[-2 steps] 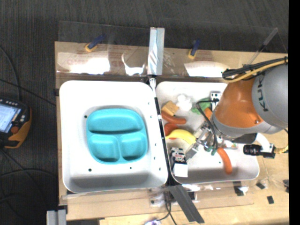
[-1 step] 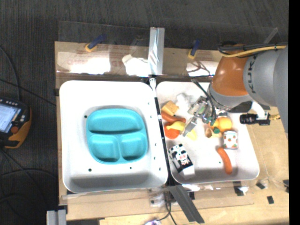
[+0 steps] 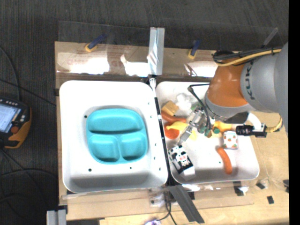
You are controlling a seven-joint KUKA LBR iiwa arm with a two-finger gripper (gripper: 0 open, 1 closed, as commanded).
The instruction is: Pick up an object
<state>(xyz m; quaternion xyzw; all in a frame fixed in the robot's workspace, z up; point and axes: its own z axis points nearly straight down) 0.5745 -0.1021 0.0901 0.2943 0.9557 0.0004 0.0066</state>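
Objects for picking sit in the right bin [image 3: 253, 170]: an orange sausage-shaped toy [image 3: 225, 160] near its lower right corner, a white die w/ coloured dots [image 3: 230, 140] just above it, a black-and-white cow-patterned block [image 3: 181, 160] by the bin's left wall, a tan block [image 3: 168, 108] and yellow-orange pieces [image 3: 174, 127] higher up along that wall. Left of that bin lies a second white bin [image 3: 70, 125] holding a teal 3-compartment tray [image 3: 116, 135]. Both rest on a wooden bench [image 3: 276, 149] over dark carpet; a handheld pendant [image 3: 11, 121] lies far left on the floor. Gripper [image 3: 196, 124] hangs over the bin's middle, among the yellow-orange pieces; whether its pincer is spread or pinched can't be told.
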